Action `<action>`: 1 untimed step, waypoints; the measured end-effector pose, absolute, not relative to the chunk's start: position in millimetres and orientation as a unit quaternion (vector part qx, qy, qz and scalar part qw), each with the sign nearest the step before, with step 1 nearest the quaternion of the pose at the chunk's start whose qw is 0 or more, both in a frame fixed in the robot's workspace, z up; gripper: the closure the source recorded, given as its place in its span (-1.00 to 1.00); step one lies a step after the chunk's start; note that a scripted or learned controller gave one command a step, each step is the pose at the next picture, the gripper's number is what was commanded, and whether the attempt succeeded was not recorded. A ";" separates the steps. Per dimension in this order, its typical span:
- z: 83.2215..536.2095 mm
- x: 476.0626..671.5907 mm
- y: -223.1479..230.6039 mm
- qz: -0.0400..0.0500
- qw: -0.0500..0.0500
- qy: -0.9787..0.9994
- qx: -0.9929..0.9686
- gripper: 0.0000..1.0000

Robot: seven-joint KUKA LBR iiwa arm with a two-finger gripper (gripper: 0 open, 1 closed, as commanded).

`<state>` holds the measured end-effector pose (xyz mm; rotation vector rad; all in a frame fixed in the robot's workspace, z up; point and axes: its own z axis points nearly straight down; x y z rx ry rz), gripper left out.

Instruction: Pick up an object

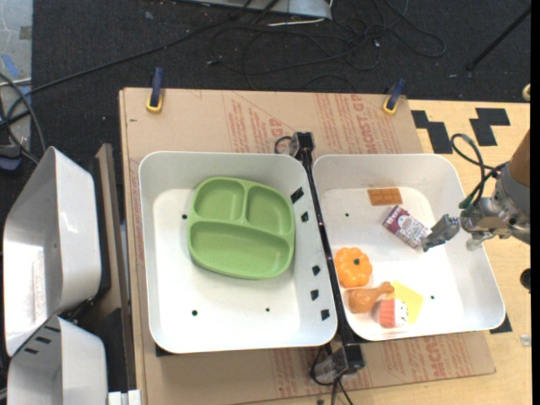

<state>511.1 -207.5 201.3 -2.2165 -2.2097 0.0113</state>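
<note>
The gripper [440,231] is seen low over the right bin [439,171], just right of a small purple packet [404,227] — whether it is spread or pressed together cannot be told, and nothing is seen held in it. Above the packet, toward the bin's far wall, an orange wafer [385,196] is laid flat. Left of and below the packet a small pumpkin [353,266] is found; below that, a chicken drumstick [370,297], a yellow cheese wedge [410,297] and a strawberry cake slice [389,313] are clustered, touching. In the left bin [160,251] a green divided plate [242,227] is placed.
</note>
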 end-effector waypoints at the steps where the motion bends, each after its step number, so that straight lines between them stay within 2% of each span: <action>1: 208.2 514.3 -206.9 0.000 0.000 -0.707 -0.707 -1.00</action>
